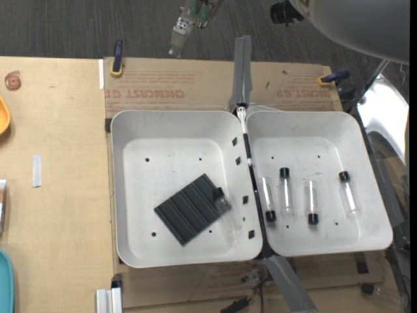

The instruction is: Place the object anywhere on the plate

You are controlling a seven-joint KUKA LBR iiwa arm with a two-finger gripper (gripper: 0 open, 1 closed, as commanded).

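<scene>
Gripper point(189, 19) hangs blurred beyond the bins' far edge; whether it is spread or pinching, cannot tell. Well nearer the camera than it, in the left bin point(130, 132), lies the dark plate point(186, 208), one tube point(221, 202) touching its right corner. Four more tubes point(311, 202) lie off to the gripper's right, in the right bin point(293, 126).

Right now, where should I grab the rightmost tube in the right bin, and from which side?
Probably mid-body, below its black cap, coming straight down and closing across the narrow width. The rightmost tube lies flat on the right bin floor, apart from its neighbours.
</scene>
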